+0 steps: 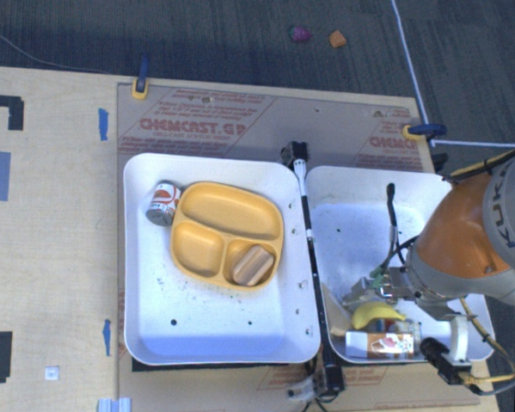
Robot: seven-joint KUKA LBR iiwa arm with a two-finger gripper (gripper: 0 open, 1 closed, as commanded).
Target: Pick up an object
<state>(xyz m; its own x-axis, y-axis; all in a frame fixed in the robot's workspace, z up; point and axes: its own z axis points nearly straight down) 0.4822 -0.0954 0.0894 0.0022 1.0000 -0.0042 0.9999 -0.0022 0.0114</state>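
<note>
Camera view, looking down at a slant, has the grey arm with its orange band (pixel 467 233) reaching in from the right and bent low over the right-hand shallow white bin (pixel 348 206). Its two-finger gripper (pixel 369 293) sits at the near end of that bin, directly above a yellow banana-shaped toy (pixel 377 314). Just beside the banana, toward the bin's front wall, lies a small white bottle with a red and orange label (pixel 379 342) on its side.

Whether the claw is released or clenched I cannot tell: the wrist, cables and glare on the bin floor crowd the tips, and nothing can be made out between them. The banana seems to rest on the bin floor, not lifted, though the view there is poor.

The left-hand white bin (pixel 148 324) holds a yellow plastic divided tray (pixel 223 212) with a tan rounded block (pixel 253 265) in one of its compartments, and a small red and white can (pixel 162 202) lying just beside the tray's far left edge. All of these are well apart from the arm.

As a judgement, the reach looks done and the descent is close to its end, with the banana the likeliest target. What is left is the heart of the task: a grip that shows on one object, then a lift off the bin floor.
</note>
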